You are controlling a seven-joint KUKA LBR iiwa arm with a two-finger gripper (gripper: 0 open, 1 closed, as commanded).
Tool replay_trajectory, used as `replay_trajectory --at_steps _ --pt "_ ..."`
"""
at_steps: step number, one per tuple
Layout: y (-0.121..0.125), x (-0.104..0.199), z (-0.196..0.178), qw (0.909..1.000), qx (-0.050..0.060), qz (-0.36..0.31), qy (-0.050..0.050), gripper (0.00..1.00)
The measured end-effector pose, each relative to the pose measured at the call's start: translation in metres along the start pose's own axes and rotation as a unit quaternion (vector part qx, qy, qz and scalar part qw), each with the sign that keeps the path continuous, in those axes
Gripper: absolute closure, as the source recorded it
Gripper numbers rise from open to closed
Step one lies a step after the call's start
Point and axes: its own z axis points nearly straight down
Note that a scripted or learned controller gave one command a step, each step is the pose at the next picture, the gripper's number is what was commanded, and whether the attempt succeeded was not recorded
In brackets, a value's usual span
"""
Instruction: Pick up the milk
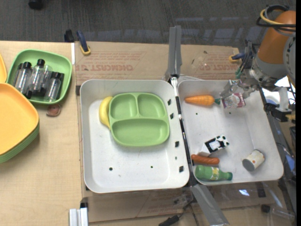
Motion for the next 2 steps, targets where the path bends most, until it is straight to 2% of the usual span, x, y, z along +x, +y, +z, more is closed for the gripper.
replay_trajectory --at_steps 1,2 --pt "-0.008 0.008 0.005 0.9998 0.001 -0.020 0.001 1.00" --pt "-0.024 0.015 -0.013 0.9981 0.001 -0.061 0.001 1.00"
